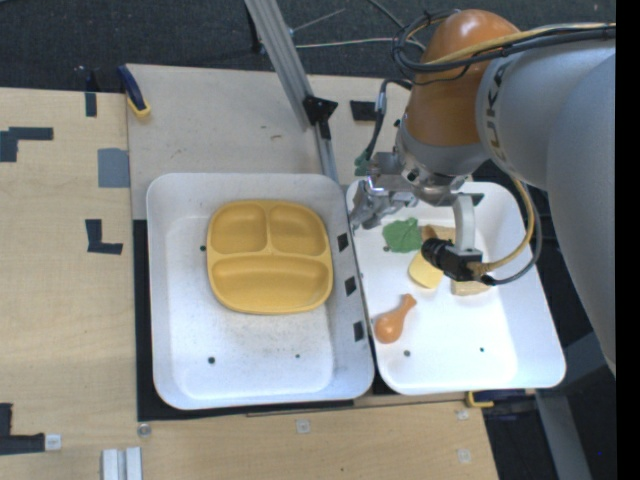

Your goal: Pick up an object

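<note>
nearest the camera, at the lower edge of the view, runs the wooden bench (300, 448), and on it sit two shallow white bins side by side. left bin (170, 368) carries a yellow divided plate (268, 256) with three compartments, lying flat toward the bin's upper half, plus some dark specks scattered on the floor around it. right bin (520, 358) holds the small things: an orange drumstick-shaped toy (394, 319) near the bin's left wall, a pale yellow wedge (424, 273) just above and right of it, a green leafy piece (402, 234) above that, and a tan piece (468, 288) partly hidden behind a black cable fitting. the grey arm (560, 108) comes in from the right, its orange band (455, 68) bulking above the wrist. the gripper (372, 208) hangs over the upper left corner of the right bin, by the divider between the bins, with the green leafy piece just to its right and slightly below. its metal fingers point down and to the left, but they are small and tangled with glare and shadow, so whether they are spread or closed cannot be told, and nothing can be seen between them. the green piece looks near the fingertips, possibly touching, though that is unclear from this angle.
</note>
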You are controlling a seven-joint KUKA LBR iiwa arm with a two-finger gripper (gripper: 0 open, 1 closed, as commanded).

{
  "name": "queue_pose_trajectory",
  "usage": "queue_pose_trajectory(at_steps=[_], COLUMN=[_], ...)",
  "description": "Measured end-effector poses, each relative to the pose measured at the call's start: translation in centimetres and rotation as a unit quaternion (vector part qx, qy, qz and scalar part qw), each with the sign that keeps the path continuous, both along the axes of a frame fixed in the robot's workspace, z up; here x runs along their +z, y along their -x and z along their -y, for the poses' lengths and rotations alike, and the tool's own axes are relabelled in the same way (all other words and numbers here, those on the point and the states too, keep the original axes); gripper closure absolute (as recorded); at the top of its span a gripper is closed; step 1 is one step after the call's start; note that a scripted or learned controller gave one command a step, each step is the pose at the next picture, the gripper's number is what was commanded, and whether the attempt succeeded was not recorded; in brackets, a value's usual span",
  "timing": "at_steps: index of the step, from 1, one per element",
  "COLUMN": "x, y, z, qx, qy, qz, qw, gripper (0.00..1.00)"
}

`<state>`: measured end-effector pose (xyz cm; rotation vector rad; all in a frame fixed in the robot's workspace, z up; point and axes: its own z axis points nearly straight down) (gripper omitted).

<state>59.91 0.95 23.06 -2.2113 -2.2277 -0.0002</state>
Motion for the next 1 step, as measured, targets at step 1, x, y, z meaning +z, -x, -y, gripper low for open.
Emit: queue_pose_trajectory(at_steps=[1], x=[0.70], y=[1.48], z=[-5.30], qx=[0.000], qy=[0.0005], qz=[-0.001], qw=[1.0000], gripper=[1.00])
